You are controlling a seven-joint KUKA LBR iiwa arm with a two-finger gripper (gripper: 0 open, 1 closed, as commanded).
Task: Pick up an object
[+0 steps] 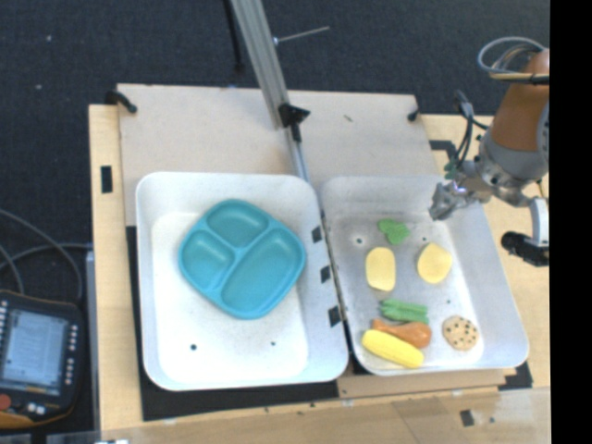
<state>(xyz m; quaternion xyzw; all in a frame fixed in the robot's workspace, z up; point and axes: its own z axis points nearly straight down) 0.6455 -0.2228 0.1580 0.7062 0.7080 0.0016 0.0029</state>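
- Gripper (444, 202) above right bin's (495, 266) far edge; finger state impossible to tell.
- Yellow pieces (380, 268), corn (392, 348), carrot (407, 330), cookie (460, 332) loose inside.
- Blue tray (242, 257) in left bin (166, 340).

The wooden bench (213, 128) bears 2 white bins (231, 359) (490, 248) side by side.
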